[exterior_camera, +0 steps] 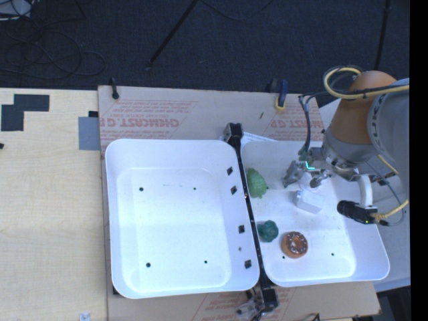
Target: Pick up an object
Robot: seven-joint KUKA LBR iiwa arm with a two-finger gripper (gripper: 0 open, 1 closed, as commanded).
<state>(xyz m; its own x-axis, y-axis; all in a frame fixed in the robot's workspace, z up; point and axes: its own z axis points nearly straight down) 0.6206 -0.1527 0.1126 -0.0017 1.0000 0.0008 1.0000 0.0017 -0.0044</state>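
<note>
While the gripper [299, 178] hovers, claw state unclear, round brown doughnut-like object [294, 244], right bin [364, 259].

Brown cardboard sheet [167, 112] lies under both bins, cables [53, 45] behind.

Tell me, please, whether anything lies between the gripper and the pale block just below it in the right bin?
Nothing visible does. The gripper hangs right above the pale block, with bare bin floor between; the doughnut lies farther down.

Left bin [127, 179] floor open; right bin [348, 259] crowded: green lump [256, 182], donut [294, 244]
</note>
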